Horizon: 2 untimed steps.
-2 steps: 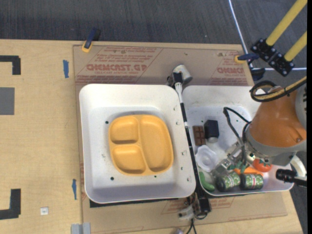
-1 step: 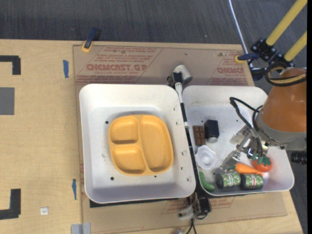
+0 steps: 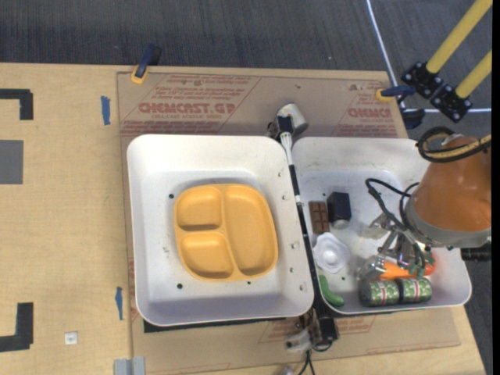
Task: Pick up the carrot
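The carrot (image 3: pixel 396 271) is a small orange piece with a green tip, lying near the front of the right bin (image 3: pixel 355 158), just behind a green patterned can (image 3: pixel 394 291). My gripper (image 3: pixel 393 251) hangs low over the carrot, right at its upper edge, under the arm's orange band (image 3: pixel 457 194). The arm's bulk hides part of the carrot's right end and the bin floor behind it. I cannot tell whether the gripper touches the carrot.
In the right bin lie a dark cube (image 3: pixel 339 206), a brown bar (image 3: pixel 318 216), a white cup (image 3: pixel 330 252) and a green piece (image 3: pixel 329 290). The left bin (image 3: pixel 148 209) holds a yellow divided plate (image 3: pixel 226 230). A cable runs along the divider.
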Each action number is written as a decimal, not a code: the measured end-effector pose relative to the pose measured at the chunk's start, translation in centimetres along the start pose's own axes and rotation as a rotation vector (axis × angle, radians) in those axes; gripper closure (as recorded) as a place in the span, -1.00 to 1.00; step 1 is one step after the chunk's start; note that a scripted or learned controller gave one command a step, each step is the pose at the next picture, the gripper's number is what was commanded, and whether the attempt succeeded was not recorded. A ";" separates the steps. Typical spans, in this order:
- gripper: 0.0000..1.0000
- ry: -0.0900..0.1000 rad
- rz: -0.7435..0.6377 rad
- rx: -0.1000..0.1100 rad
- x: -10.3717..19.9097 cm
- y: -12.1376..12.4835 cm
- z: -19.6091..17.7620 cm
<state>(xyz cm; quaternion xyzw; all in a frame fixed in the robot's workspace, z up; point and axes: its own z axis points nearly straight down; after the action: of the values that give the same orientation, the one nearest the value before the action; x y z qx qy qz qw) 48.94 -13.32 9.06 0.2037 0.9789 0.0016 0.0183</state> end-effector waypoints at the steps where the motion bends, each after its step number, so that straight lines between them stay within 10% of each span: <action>1: -1.00 0.031 -0.298 0.004 -1.9 1.6 -4.9; 2: 1.00 0.026 -0.296 0.001 -2.1 1.7 -6.0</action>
<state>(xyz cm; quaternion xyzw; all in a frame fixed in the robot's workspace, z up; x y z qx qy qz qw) 51.30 -12.57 15.11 0.0570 0.9984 0.0011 0.0056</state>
